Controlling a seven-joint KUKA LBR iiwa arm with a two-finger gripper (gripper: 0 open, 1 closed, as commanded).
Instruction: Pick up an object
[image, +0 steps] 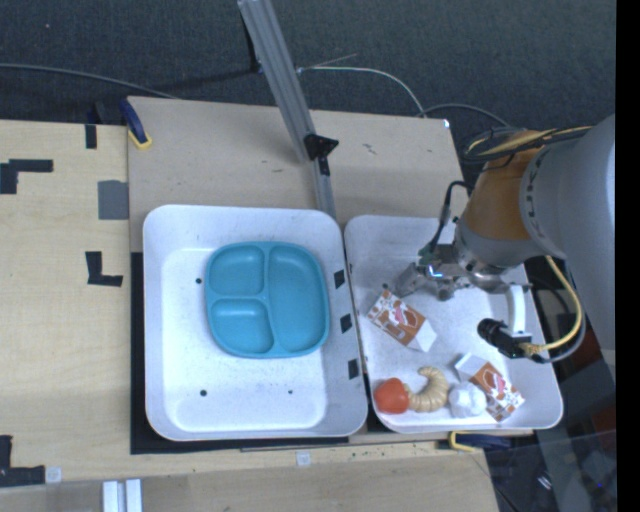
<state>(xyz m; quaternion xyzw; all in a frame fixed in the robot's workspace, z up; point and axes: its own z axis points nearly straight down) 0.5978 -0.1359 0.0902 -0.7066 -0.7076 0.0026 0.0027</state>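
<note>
Gripper (432, 277) sits low in the right bin (400, 235), upper half, just at 1 o'clock of the nearer carton (398, 320). Can't tell the finger state: the wrist and orange band block the tips from above. Nothing visibly held.

Likely target is that nearer carton, lying tilted near bin centre, white face partly up. Judgement only.

Risks from here:
- Carton lies flat and skewed, so the fingers may straddle a corner and push it aside rather than clamp it.
- Descent slightly off toward 1 o'clock would land on bare bin floor and close on nothing.
- Cluster at 6 o'clock is tight: croissant (432, 388) touches the tomato (393, 396) and the white lump (464, 401), with the second carton (495, 390) just beside. A grab there could take two items or knock one against the bin wall.
- Cable loop at 3 o'clock of the wrist hangs near the bin's right edge and could snag on a sweep.

Count:
- bins: 2 (left bin (170, 300), right bin)
- blue divided plate (268, 299): 1, in left bin, three compartments
- cartons, red/white: 2
- tomato-like red item: 1
- croissant: 1
- white crumpled item: 1, identity unclear
- objects in right bin: 5 total

Tabletop (220, 150) beyond the bins carries a metal post at 12 o'clock.
</note>
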